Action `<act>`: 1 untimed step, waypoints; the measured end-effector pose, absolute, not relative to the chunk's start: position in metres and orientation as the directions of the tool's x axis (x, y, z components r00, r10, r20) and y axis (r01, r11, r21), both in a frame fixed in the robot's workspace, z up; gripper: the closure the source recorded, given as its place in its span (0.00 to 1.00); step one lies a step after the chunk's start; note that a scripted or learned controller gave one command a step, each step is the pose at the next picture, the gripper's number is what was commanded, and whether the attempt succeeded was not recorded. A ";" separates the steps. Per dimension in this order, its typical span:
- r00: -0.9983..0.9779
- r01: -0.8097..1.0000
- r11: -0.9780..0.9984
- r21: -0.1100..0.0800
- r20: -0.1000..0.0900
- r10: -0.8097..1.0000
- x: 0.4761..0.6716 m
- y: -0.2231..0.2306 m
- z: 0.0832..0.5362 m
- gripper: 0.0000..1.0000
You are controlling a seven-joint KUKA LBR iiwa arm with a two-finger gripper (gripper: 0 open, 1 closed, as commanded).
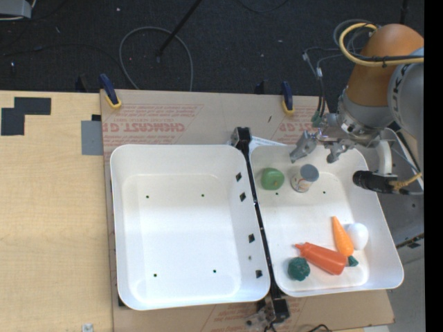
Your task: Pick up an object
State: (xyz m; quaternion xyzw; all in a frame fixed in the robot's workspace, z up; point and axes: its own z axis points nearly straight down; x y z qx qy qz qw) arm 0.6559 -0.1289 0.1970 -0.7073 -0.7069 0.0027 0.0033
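Above the right bin's (387,254) far edge, the claw (317,148) hangs spread and empty (the small tin (303,178) could tip if clipped off-centre).

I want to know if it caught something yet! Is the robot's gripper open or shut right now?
Gripper: open, holding nothing, above the far edge of the right bin.

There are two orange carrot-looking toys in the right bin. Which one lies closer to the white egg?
The smaller, paler carrot, standing nearly upright in the view: it touches the white egg. The larger, redder carrot lies slanted below it, nearer the dark green toy.
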 end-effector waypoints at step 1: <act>0.000 1.000 0.000 0.000 0.000 1.000 0.658 -0.129 0.202 0.00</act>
